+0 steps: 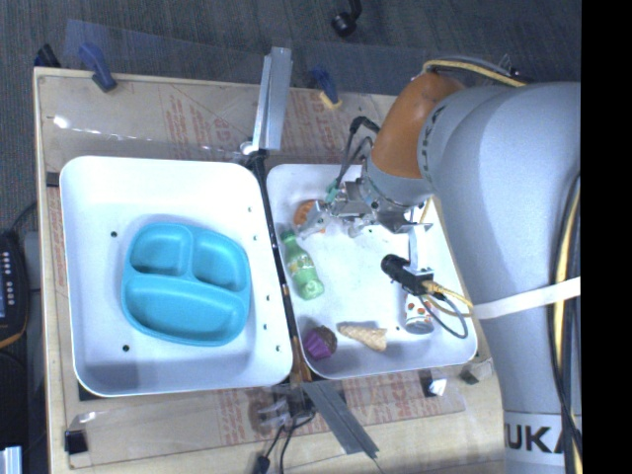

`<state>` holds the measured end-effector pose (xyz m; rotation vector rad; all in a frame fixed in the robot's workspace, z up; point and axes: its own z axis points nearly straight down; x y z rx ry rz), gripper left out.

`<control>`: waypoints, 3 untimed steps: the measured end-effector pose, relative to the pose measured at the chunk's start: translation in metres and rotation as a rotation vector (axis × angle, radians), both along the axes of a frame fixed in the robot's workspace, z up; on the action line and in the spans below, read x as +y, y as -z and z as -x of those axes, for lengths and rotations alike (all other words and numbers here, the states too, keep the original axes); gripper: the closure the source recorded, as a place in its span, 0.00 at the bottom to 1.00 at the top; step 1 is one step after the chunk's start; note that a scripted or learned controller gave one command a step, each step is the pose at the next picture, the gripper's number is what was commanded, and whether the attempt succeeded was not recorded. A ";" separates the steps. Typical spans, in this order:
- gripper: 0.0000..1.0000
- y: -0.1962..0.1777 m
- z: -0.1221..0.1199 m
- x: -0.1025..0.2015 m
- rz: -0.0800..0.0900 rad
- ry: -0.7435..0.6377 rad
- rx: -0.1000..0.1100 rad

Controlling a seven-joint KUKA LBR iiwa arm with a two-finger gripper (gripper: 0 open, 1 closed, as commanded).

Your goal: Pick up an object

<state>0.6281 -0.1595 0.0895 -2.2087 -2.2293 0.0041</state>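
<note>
A wooden bench (148, 117) carries two shallow white bins. The left bin (89, 196) holds a blue sectioned plastic tray (186, 282). In the right bin (449, 349), the gripper (331, 210) hangs beside a small orange-brown object (305, 210); its state cannot be told. A green plastic bottle (300, 264), purple round item (319, 342), tan cone (363, 336) and small can (419, 316) lie nearby.
</note>
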 end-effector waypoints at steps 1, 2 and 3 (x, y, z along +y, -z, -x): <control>0.00 -0.011 0.077 0.034 0.026 0.024 -0.021; 0.00 -0.008 0.146 0.048 0.020 0.017 -0.026; 1.00 -0.013 0.146 0.053 0.009 0.005 -0.015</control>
